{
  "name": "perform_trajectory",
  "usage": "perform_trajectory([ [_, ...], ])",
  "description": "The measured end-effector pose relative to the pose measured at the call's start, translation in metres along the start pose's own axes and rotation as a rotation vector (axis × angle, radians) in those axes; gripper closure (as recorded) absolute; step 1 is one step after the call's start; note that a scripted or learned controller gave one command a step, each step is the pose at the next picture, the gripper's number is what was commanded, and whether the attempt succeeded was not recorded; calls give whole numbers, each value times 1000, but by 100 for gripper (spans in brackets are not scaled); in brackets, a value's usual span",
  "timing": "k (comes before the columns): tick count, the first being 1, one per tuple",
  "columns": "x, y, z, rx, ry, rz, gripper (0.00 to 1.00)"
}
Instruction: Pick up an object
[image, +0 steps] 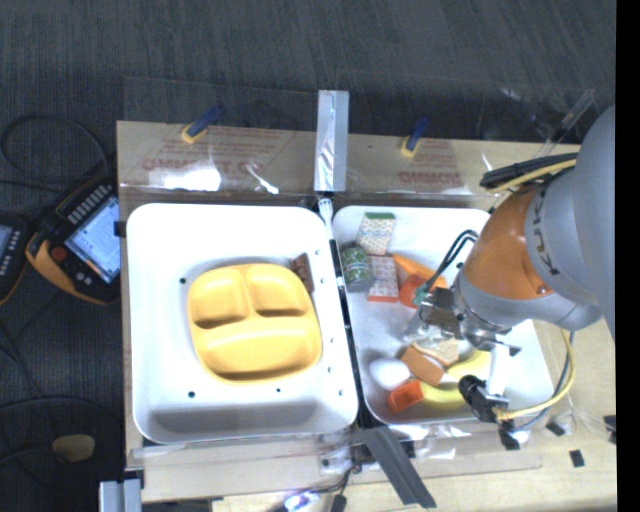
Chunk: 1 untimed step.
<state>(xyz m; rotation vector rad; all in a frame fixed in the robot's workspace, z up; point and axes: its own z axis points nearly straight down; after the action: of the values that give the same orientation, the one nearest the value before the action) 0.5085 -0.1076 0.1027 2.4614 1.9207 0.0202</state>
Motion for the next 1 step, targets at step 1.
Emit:
perform_trajectory([
  [1, 0, 0, -8, 4, 1, 0, 100],
])
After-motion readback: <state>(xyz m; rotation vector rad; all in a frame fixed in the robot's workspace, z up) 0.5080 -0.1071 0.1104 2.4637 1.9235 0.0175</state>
